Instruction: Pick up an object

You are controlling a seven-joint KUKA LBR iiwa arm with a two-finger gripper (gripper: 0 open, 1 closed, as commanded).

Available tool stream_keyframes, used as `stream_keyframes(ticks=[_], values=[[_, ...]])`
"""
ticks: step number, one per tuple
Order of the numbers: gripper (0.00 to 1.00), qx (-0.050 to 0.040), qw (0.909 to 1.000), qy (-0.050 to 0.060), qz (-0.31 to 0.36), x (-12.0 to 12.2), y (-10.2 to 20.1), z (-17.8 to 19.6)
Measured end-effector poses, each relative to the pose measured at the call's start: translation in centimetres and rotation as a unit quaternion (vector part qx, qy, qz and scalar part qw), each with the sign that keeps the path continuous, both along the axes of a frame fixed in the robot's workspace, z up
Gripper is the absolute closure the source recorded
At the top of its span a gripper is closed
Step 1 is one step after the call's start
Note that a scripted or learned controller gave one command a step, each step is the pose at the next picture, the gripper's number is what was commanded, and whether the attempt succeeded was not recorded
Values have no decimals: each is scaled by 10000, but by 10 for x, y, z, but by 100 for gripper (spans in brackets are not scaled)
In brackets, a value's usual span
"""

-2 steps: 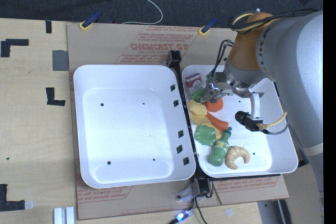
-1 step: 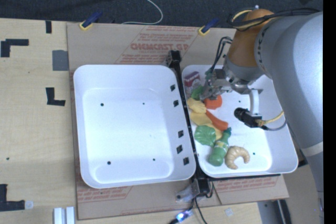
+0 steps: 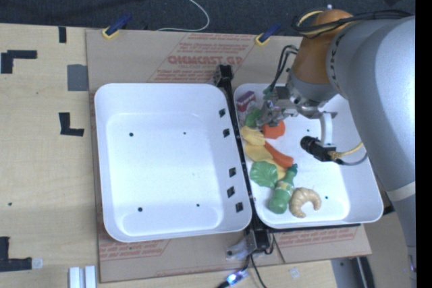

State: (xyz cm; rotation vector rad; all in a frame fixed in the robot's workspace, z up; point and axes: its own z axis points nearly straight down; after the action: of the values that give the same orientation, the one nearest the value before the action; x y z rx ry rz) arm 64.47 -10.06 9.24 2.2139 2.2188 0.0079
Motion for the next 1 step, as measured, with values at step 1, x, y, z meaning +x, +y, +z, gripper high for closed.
stream_keyframes(ticks=[1], values=[[100, -16, 10000, 32, -2, 15, 3, 0]])
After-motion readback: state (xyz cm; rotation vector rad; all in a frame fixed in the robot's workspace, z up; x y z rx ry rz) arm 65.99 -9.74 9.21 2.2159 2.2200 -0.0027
